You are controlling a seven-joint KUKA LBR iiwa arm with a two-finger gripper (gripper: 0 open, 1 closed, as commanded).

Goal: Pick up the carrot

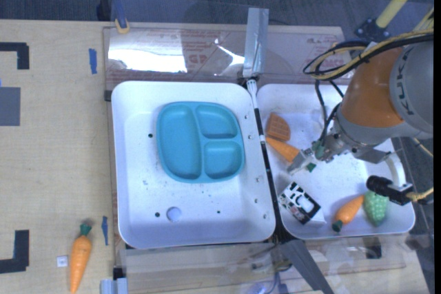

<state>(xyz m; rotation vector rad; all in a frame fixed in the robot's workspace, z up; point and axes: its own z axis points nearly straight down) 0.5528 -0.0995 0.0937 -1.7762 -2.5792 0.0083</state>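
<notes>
An orange carrot with a green stalk lies near the front of the right bin. A second orange, carrot-like piece lies against that bin's left wall. My gripper hangs low over the right bin, its tip right at the right end of this orange piece. The arm's grey and orange wrist rises behind it. I see nothing held. A third carrot lies on the wooden bench at the far lower left, outside both bins.
A brown ridged piece sits just behind the orange piece. A black-and-white item and a green bumpy item lie at the right bin's front. The left bin holds a blue divided plate. Cables loop above the wrist.
</notes>
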